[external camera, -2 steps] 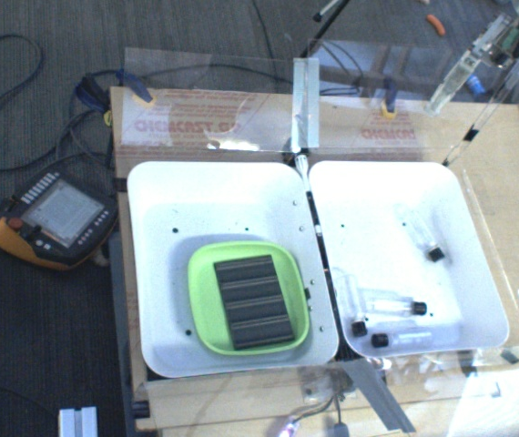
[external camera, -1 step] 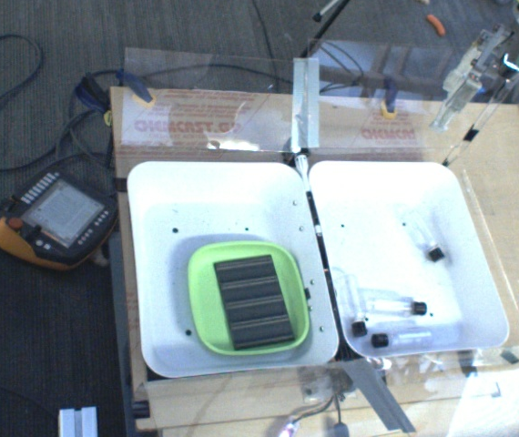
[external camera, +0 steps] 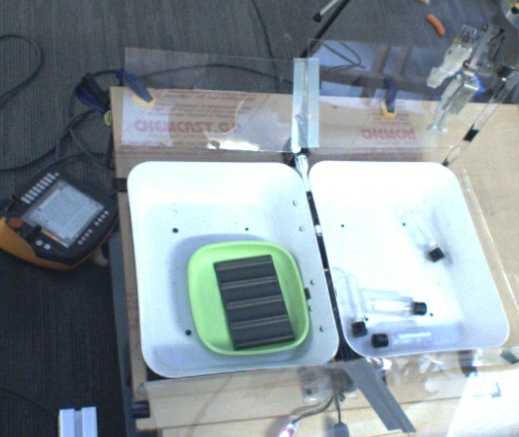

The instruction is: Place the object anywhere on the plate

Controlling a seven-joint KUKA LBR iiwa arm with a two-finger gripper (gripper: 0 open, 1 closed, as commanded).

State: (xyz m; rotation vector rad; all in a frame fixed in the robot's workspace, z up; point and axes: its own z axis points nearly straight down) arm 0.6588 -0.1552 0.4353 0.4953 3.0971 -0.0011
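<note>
The gripper is seen raised at the upper right, beyond the right bin, its jaw state not discernible, while a dark ridged block is found lying on the green plate in the left bin.

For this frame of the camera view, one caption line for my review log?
Green plate bearing a dark ridged block in the left bin; clear vials lie in the right bin.
</note>
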